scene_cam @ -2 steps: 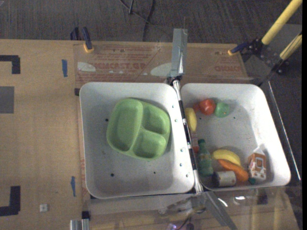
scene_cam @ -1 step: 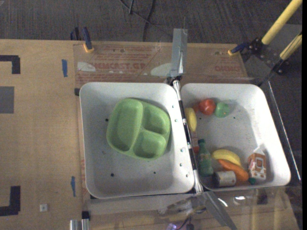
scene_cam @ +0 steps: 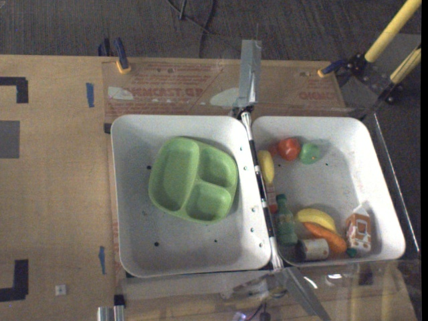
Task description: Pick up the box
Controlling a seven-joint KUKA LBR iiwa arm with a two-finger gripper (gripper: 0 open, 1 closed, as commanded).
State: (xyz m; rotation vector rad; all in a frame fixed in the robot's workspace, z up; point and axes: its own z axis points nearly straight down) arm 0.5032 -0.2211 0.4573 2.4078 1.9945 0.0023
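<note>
The box (scene_cam: 359, 231) is a small orange and white carton. It lies in the near right corner of the right bin (scene_cam: 348, 169), next to an orange carrot (scene_cam: 326, 237) and a yellow banana (scene_cam: 315, 217).
The right bin also holds a can (scene_cam: 313, 249), a green bottle (scene_cam: 285, 223), a red tomato (scene_cam: 289, 148), a green apple-like fruit (scene_cam: 309, 153) and a yellow piece (scene_cam: 266, 166) by the divider. A green sectioned plate (scene_cam: 194, 178) lies in the left bin (scene_cam: 134, 233).
</note>
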